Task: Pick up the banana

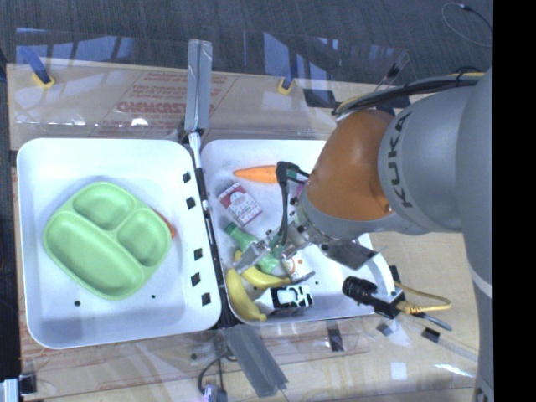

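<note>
The banana (244,293) lies in the right bin (219,159), at its near left corner, curved like a hook: one part runs up along the bin's left wall side and another reaches right toward the middle of the clutter. Its yellow skin shows plainly, with a darker tip near the lower end. It rests on the bin floor, not lifted.

The gripper (283,245) hangs just above and to the right of the banana, down among the objects. Its metal parts are tangled in view with the things beneath it, so how wide it stands cannot be told, nor whether anything is caught in it. The banana's upper arm lies very near the gripper's tip; whether they touch cannot be told.

Just beside the banana, a green object (251,243) sits under the gripper, and a small black and white thing (291,297) lies to the banana's right, touching or nearly so. Farther back in the same bin lie a red and white packet (239,205) and an orange carrot (256,173) near the far wall.

The arm (394,174), grey with its orange band, reaches in from the right above the bin. The left bin (50,162) holds a green divided plate (105,239).
</note>
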`<state>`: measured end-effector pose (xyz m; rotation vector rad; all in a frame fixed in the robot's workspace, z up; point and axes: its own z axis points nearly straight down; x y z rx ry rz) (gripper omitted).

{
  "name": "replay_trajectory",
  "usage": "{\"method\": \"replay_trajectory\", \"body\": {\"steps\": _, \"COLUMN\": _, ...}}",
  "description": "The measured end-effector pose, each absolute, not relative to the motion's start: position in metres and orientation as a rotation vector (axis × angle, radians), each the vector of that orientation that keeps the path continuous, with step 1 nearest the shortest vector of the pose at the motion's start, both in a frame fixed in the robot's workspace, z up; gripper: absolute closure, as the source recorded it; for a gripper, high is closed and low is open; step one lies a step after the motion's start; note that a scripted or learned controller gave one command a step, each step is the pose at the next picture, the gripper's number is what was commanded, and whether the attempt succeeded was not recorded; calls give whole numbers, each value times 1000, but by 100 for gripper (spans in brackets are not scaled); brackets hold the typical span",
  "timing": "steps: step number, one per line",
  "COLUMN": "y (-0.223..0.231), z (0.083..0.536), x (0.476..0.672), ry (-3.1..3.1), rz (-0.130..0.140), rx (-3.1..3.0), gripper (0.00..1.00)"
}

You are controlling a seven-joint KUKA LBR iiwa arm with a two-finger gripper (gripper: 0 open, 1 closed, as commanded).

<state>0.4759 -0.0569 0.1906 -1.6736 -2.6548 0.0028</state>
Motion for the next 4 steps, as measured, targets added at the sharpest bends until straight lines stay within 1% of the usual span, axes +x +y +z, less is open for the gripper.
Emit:
{"method": "replay_trajectory", "body": {"steps": 1, "y": -32, "z": 191, "x": 476, "ry": -2678, "rz": 3, "rx": -1632, "gripper": 0}}
{"method": "replay_trajectory", "body": {"steps": 2, "y": -58, "z": 191, "x": 476, "ry": -2698, "rz": 3, "rx": -1602, "gripper": 0}}
{"method": "replay_trajectory", "body": {"steps": 3, "y": -24, "z": 191, "x": 476, "ry": -2724, "rz": 4, "rx": -1552, "gripper": 0}}
{"method": "replay_trajectory", "body": {"steps": 4, "y": -17, "z": 191, "x": 476, "ry": -2734, "rz": 4, "rx": -1533, "gripper": 0}}
